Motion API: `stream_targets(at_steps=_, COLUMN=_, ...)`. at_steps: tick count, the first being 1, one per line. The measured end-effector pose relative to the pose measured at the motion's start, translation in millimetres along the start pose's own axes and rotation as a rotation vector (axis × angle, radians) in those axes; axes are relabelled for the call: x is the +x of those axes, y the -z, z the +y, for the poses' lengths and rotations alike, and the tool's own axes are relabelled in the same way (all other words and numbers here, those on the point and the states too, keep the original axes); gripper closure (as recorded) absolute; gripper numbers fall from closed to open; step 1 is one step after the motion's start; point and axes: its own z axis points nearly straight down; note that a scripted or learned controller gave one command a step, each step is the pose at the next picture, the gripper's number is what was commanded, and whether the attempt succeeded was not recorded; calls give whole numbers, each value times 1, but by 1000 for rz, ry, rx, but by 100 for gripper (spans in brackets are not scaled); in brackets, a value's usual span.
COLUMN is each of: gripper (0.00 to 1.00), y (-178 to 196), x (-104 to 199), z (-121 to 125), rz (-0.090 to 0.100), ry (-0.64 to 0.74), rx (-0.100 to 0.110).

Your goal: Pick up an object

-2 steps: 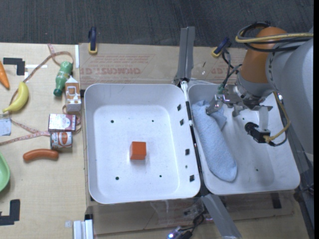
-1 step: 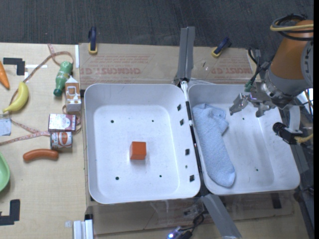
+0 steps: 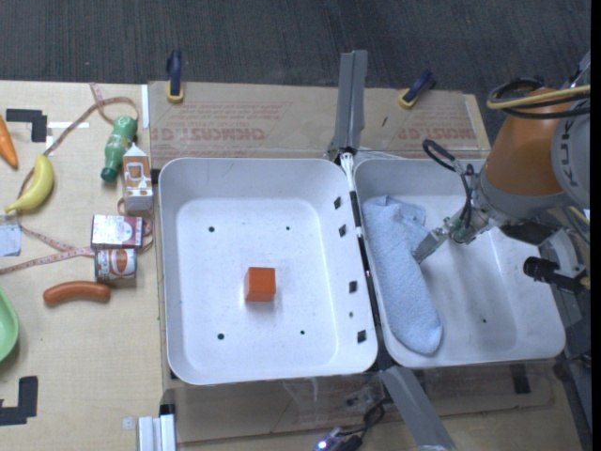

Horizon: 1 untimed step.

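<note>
one orange block; one cloth

A robotics lab; clamped cardboard (taped markers too), twin white bins, toy food on the bench.

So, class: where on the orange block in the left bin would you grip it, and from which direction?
Grip the orange block across two opposite side faces, coming straight down from above. It sits flat on the left bin's floor, well away from the walls, so all its sides look reachable and its flat parallel faces should suit a two-finger tool.
</note>
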Motion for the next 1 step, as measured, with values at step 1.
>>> stream_targets(at_steps=1, gripper=0, y=102, x=11, z=-48, rz=-2, ry=-125, rx=-1)
